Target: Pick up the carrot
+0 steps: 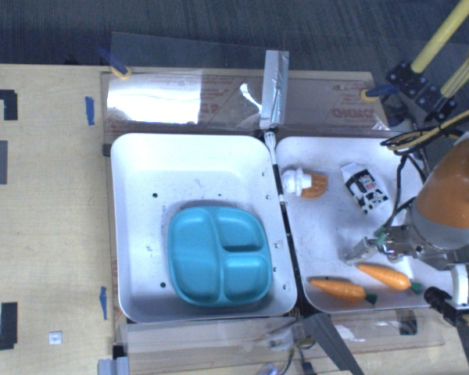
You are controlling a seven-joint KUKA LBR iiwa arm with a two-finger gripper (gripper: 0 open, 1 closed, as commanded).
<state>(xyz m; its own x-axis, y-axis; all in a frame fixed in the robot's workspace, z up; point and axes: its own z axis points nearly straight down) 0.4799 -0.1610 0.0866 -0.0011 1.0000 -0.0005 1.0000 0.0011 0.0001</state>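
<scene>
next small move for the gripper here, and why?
Probably a short drop straight onto the nearer carrot. The gripper hangs in the right bin just above that carrot's left end and nothing sits between the jaws. A second carrot lies close by to the lower left, so keep the descent tight to avoid nudging it.

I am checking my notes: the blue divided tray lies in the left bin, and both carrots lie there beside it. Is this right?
Not quite. The blue divided tray does lie in the left bin, but both carrots lie in the right bin, near its front edge, as the camera view shows.
</scene>
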